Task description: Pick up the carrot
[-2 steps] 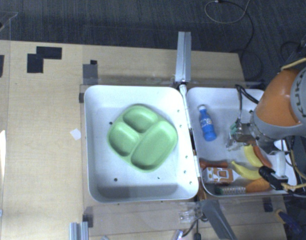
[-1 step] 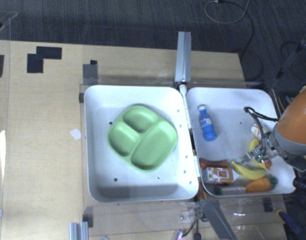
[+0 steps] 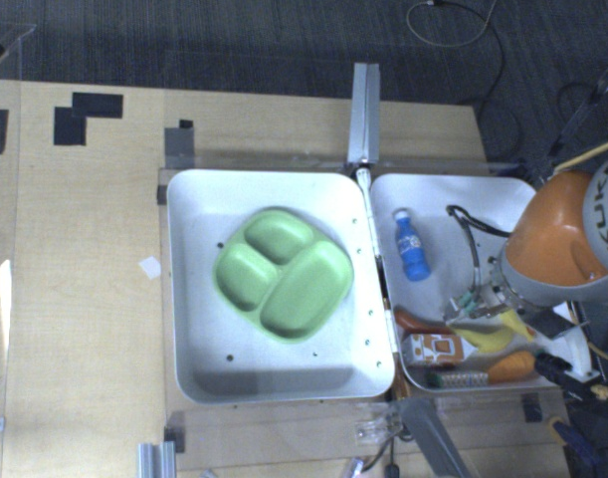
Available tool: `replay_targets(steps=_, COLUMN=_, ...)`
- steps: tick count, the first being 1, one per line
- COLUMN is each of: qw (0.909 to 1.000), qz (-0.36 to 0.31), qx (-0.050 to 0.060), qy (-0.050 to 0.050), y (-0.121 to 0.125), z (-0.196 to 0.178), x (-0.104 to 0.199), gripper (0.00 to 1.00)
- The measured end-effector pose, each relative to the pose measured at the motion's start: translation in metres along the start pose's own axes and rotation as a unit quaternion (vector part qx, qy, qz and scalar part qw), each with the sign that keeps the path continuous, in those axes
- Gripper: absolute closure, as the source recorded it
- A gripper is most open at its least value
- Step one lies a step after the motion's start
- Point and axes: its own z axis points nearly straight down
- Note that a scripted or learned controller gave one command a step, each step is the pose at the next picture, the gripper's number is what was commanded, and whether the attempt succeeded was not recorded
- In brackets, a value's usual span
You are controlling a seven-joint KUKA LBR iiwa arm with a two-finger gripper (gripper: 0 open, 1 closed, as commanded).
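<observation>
Carrot lies at five o'clock from the gripper, just beside it, long axis running nine to three; whether the gripper is wide or narrow, cannot tell.

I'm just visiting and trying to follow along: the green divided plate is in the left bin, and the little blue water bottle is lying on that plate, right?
Not quite. The green divided plate is indeed in the left bin, but the blue water bottle is not on it. It lies on the floor of the right bin, apart from the plate, as the camera view shows.
</observation>
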Motion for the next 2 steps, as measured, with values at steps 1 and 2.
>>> replay_targets(steps=1, qw=0.9758, qz=0.218, qx=0.007, qy=0.003, y=0.009, z=-0.094, x=0.047, gripper=1.00)
replay_targets(steps=2, qw=0.9375, qz=0.348, qx=0.007, qy=0.002, y=0.016, z=-0.318, x=0.063, gripper=1.00)
